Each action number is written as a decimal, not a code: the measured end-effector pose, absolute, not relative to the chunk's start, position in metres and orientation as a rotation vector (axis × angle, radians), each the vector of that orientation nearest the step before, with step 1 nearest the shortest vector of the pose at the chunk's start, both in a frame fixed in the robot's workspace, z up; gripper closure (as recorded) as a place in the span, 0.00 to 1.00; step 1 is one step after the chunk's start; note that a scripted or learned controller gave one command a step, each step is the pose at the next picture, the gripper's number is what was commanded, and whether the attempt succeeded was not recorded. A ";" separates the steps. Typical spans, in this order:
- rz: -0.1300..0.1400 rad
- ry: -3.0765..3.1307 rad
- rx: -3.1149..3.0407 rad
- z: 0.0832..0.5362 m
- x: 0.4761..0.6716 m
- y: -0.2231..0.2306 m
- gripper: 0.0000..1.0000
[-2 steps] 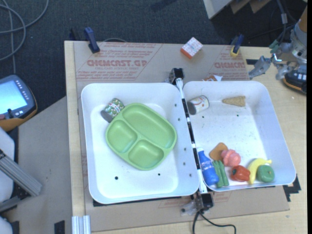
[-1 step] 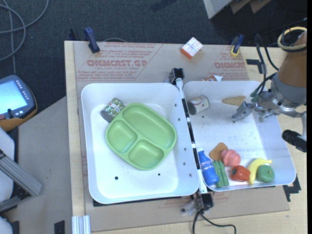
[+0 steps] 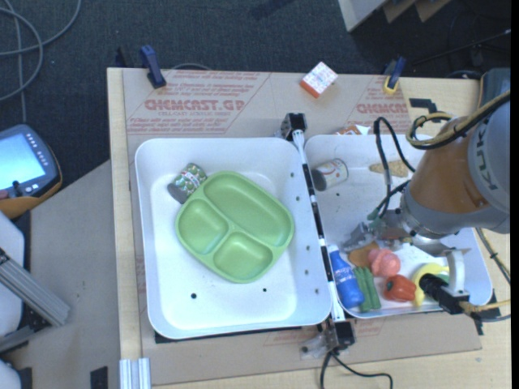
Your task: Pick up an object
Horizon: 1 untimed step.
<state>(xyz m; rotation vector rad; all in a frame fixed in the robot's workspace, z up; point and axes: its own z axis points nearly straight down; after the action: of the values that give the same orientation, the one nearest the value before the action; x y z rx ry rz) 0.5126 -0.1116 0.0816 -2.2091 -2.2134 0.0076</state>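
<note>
My gripper (image 3: 362, 238) is low inside the right bin (image 3: 483, 259), at the end of the grey arm with its orange band (image 3: 442, 181). It hangs just left of a pink toy (image 3: 383, 260) and above a blue bottle (image 3: 345, 279) lying along the bin's left wall. A green piece (image 3: 367, 289), a red toy (image 3: 399, 288) and a yellow toy (image 3: 425, 277) lie close together at the front of that bin. Nothing is visibly held.
A white cup (image 3: 331, 171) and a tan item (image 3: 390, 167) lie at the back of the right bin. The left bin (image 3: 162, 298) holds a green divided plate (image 3: 235, 226) and a small patterned can (image 3: 188, 181). A small block (image 3: 319, 79) sits on the bench behind.
</note>
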 end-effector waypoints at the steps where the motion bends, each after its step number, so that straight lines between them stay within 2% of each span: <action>1: -0.001 -2.225 -2.230 0.085 0.569 -0.177 0.00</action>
<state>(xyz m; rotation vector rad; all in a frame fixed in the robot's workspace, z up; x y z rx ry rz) 0.5686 -0.1770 0.0850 -2.2298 -2.2250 -0.0010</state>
